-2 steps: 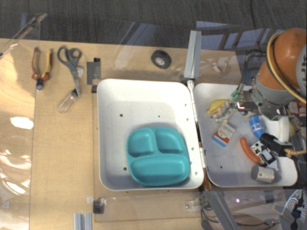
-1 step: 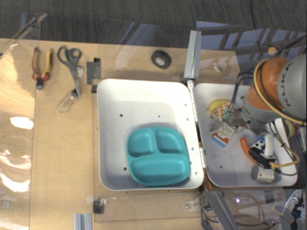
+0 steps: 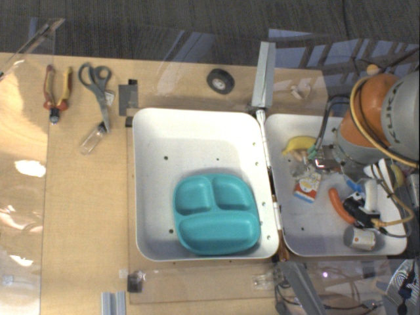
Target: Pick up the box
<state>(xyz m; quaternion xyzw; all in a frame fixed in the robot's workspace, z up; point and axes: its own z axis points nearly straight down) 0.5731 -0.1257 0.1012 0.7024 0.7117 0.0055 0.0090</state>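
Nearest you, a teal divided tray (image 3: 216,215) fills the near half of the left bin (image 3: 151,176), its single long compartment toward you and two smaller ones behind. Across the divider, in the right bin (image 3: 295,238), you have an orange stick-shaped item (image 3: 338,204) lying at a slant. Just to its left is the box (image 3: 306,189), small, white with red and blue print, resting on the bin floor close to the middle. The gripper (image 3: 314,166) hangs just beyond the box, very near it, at the end of the grey arm (image 3: 400,117) that comes in from the right with its orange band (image 3: 367,107) above. You cannot tell from this angle whether the gripper is open or closed, and nothing shows the box held in it. A yellow banana-like object (image 3: 298,144) lies farther back, near the bin's far left corner. Beyond the bins, on the wooden bench (image 3: 85,209), you see a black tape roll (image 3: 220,81), grey-handled scissors (image 3: 97,87) and red-handled pliers (image 3: 56,90) at far left.
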